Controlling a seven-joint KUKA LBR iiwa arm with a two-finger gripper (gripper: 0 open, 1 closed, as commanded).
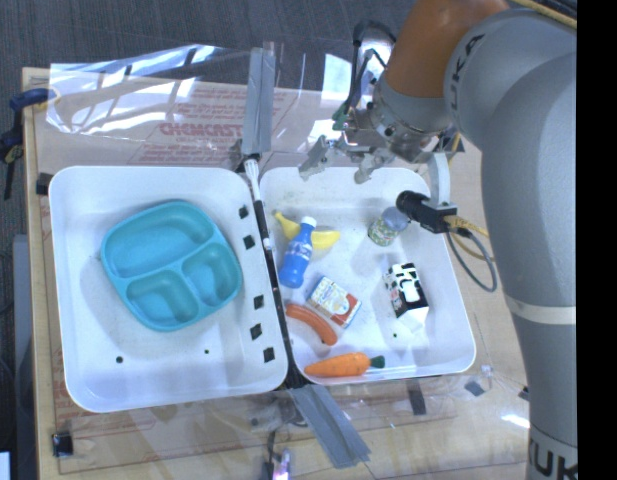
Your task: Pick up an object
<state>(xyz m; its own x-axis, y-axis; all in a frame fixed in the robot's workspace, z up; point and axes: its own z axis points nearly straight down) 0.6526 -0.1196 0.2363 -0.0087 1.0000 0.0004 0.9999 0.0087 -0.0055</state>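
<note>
My gripper (340,163) hangs open over the far edge of the right bin (450,313), with nothing between its grey fingers (313,158). Below it in that bin lie a blue bottle (297,255) with a white cap, a yellow banana (306,230) under it, a small glass jar (386,227), a black and white carton (406,289), a small orange and white box (333,301), a red sausage (311,323) and an orange carrot (340,365). All of them sit apart from the gripper.
The left bin (73,298) holds a turquoise divided plate (171,263). A ridge with black clips (260,288) separates the bins. Clear plastic sheeting (178,108) lies behind the bins. My arm covers the right side of the view.
</note>
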